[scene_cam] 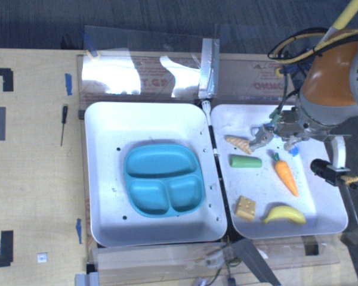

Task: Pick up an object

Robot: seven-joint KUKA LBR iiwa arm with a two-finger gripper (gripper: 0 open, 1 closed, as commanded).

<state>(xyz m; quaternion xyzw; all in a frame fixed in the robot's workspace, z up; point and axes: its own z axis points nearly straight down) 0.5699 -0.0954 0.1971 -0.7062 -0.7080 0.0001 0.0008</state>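
The right bin holds a tan cone-shaped piece, a green cylinder, an orange carrot, a tan block and a yellow banana. My gripper hangs over the bin's back part, just right of the cone and above the carrot's green top. Its fingers stand apart with nothing between them. The arm's orange band sits above it at the right.
The left bin holds a blue tray with three compartments. A clear plastic sheet and a cardboard wall stand behind both bins. Yellow and black cables loop above the arm.
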